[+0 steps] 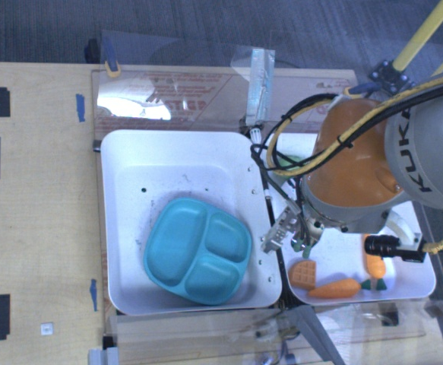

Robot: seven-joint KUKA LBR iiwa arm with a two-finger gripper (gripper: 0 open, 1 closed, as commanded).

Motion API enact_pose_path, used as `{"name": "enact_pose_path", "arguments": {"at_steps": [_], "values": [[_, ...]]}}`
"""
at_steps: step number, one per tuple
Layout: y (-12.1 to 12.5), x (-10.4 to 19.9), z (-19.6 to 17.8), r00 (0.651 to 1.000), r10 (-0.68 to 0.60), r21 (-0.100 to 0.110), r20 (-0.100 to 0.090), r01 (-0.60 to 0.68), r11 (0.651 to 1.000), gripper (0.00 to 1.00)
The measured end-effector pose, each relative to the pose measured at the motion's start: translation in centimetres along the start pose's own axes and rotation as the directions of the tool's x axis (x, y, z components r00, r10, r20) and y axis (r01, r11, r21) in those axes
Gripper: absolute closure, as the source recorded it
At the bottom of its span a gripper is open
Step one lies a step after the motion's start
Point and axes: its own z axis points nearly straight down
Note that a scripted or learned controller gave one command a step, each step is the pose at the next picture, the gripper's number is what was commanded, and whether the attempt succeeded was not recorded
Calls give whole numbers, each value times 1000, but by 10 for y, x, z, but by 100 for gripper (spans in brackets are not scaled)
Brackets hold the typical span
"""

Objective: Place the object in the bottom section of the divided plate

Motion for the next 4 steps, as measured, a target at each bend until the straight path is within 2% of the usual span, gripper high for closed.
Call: {"name": "enact_pose_path", "arguments": {"at_steps": [1, 2, 3, 4], "values": [[46, 36, 34, 995, -104, 3, -7, 104, 995, 100], [79, 61, 59, 984, 176, 6, -8, -176, 984, 100], [14, 10, 0, 992, -127, -1, 0, 127, 992, 100], [102, 34, 28, 994, -105, 0, -5, 105, 994, 100]]}}
